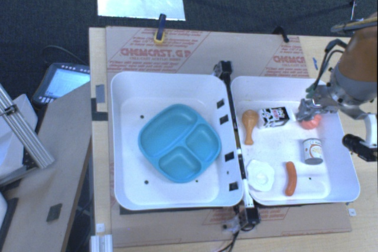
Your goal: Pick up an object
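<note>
Camera view puts the gripper [309, 108] low over the right bin [336, 186], at a red-orange object [313, 121] (too hidden to name) near the far right side; whether it is open or closed I cannot tell. Left of it lies a small black-and-white milk carton [274, 116], then a toy chicken drumstick [250, 125], with a can [312, 151], sausage [290, 178] and fried egg [260, 174] nearer. A blue divided plate [179, 143] sits in the left bin [127, 127].

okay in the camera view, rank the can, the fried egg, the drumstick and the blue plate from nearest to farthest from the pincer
From the pincer:
1. Can, just below it in the right bin.
2. Drumstick, at that bin's left side.
3. Fried egg, lower left corner of that bin.
4. Blue plate, in the left bin.
</note>
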Robot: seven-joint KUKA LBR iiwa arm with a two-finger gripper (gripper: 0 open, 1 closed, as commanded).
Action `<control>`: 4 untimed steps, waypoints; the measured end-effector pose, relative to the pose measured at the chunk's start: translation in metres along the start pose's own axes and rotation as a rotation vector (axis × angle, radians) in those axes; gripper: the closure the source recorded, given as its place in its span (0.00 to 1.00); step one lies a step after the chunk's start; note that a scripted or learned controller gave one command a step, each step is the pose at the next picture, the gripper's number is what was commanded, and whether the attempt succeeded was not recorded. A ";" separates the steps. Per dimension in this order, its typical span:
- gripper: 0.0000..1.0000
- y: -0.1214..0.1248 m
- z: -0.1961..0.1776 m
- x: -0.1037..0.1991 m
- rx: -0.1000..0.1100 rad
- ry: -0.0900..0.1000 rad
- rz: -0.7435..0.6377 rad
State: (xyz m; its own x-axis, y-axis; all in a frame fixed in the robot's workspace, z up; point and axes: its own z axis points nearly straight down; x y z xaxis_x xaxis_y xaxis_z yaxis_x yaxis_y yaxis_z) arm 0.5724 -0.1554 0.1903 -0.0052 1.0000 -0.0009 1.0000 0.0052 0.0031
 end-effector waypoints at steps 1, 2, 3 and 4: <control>1.00 0.002 -0.031 0.000 0.003 0.000 0.000; 1.00 0.001 -0.034 0.063 0.006 0.003 -0.005; 1.00 0.000 -0.037 0.126 0.006 0.004 -0.006; 1.00 -0.013 -0.029 0.179 0.008 0.003 -0.004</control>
State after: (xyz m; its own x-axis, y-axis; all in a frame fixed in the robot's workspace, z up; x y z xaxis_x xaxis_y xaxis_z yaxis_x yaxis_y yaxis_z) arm 0.5589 0.0237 0.2190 -0.0093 1.0000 0.0023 0.9999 0.0093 -0.0047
